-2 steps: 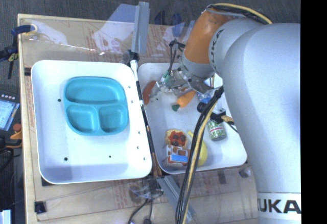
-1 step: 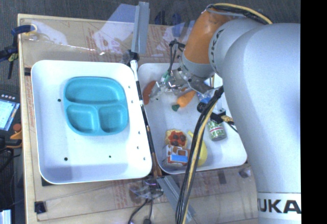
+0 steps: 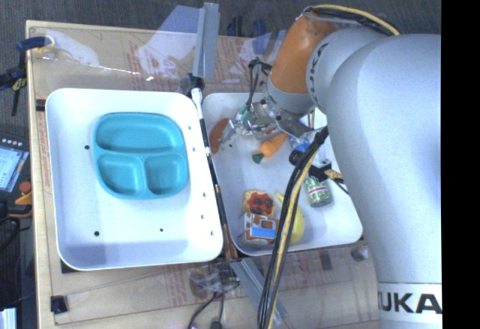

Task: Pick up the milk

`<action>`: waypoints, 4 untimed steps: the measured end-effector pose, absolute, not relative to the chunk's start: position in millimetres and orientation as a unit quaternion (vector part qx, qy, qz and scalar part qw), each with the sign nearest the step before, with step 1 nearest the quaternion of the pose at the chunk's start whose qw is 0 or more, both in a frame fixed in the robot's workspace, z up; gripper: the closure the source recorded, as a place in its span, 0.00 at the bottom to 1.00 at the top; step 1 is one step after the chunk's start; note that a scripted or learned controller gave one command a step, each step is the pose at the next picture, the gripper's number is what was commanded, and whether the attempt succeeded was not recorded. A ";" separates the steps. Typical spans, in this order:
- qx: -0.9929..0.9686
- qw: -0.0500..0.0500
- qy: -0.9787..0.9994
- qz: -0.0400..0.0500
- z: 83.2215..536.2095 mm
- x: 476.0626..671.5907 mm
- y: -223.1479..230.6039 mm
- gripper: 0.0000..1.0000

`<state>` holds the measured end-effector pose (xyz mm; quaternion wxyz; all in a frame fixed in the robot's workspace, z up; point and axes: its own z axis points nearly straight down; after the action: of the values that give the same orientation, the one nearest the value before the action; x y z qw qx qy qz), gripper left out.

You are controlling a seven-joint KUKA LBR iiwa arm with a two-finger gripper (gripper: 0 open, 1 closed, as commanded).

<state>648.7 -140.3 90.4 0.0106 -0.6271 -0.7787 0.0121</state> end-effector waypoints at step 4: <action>-0.791 0.003 -0.612 0.002 172.4 623.3 -178.8 0.00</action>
<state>623.3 -178.8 172.4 0.0031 -0.7907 -0.6122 0.0022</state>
